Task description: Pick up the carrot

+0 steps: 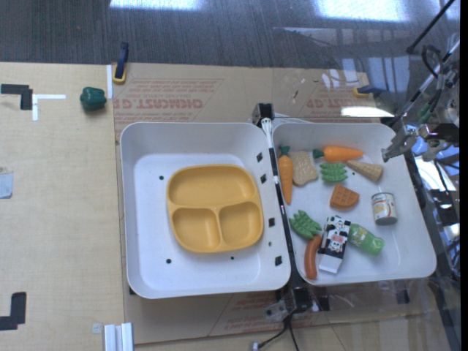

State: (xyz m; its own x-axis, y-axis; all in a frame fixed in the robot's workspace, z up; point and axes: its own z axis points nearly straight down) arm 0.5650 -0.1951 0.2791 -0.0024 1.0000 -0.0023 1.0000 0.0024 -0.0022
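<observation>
- The gripper (395, 149) is hovering at the right bin's (409, 265) upper right rim; its state cannot be told.
- Two carrots are lying in this bin: one carrot (342, 153) near the top, another carrot (285, 178) along the left wall.
- The milk carton (335, 243) is showing a cow print; its lettering is too small to read.
- The yellow tray (215, 207) is sitting in the left bin (139, 218).
- Mirrored, unreadable red print is showing on the cardboard (168, 97) at upper centre.

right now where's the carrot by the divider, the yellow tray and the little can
carrot (285, 178): camera view, middle of its orange body
yellow tray (213, 178): camera view, floor of its long top compartment
can (383, 208): camera view, its side label
</observation>
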